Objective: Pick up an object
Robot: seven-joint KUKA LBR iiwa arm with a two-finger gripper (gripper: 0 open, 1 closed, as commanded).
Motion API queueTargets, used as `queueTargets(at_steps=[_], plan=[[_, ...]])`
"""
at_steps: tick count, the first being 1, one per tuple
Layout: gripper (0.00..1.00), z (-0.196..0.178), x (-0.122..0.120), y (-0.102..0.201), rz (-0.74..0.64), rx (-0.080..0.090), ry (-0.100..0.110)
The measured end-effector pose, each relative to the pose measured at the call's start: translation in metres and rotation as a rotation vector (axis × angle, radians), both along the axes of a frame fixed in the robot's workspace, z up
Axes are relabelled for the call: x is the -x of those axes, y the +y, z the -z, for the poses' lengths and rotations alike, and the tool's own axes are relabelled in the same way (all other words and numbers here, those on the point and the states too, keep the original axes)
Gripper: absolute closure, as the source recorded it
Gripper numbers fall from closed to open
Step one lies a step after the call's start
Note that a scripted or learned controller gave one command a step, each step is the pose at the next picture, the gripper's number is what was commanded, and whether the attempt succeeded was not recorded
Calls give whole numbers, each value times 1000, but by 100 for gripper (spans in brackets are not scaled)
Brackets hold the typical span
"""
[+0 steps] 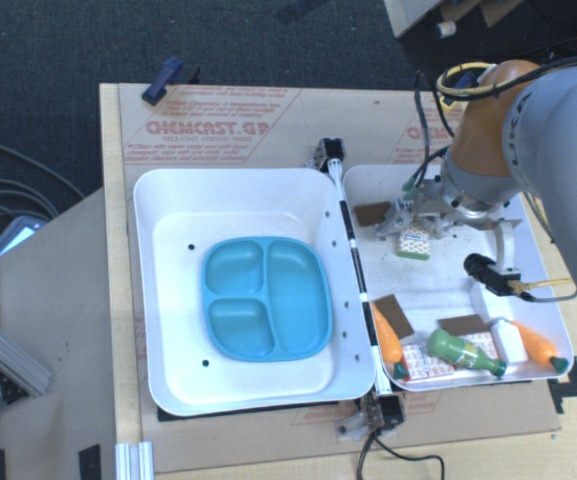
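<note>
Because the small speckled block (415,245) lies flat on the floor of the right bin (538,258), it looks the nearest candidate for a pick. I judge it light, fairly stiff and not fragile; its short opposite sides offer the best hold, since its top is too flat to pinch. The gripper (420,215) hangs just above and beside the block's far edge, the jaws hidden under the wrist, so I cannot tell whether they stand wide or narrow, and nothing shows between them. Nearer the front of the same bin lie 2 carrots (387,340) and a green bottle (460,352). The left bin (158,268) holds a blue divided tray (267,298).
</note>
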State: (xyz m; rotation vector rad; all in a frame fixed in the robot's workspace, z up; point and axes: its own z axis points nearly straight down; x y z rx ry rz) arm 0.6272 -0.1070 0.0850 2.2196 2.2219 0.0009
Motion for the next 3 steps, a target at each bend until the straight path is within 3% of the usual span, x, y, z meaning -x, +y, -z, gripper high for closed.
queueTargets(at_steps=[1, 2, 3], plan=[[0, 0, 22, 0, 1, -1, 4], [100, -10, 21, 1, 0, -1, 3], [100, -100, 44, 84, 0, -1, 0]])
